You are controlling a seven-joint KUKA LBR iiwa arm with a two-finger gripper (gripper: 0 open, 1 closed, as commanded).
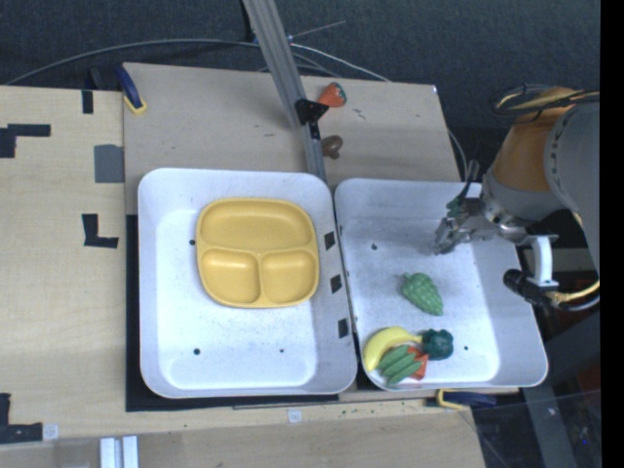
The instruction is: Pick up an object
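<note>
In the right bin (390,213) a green ridged leafy toy (422,292) lies near the middle. At the bin's front edge sits a cluster: a yellow banana (382,342), a green and red vegetable piece (402,362) and a dark green broccoli-like piece (438,343). My gripper (448,238) hangs over the right bin's back right part, above and a little right of the leafy toy, apart from it. Nothing shows between its tips.
The left bin (166,291) holds a yellow three-compartment plate (257,252). A grey pole (278,52) with a clamp rises behind the bins. The orange-banded arm (531,159) reaches in from the right, with a cable loop by the bin's right rim.
</note>
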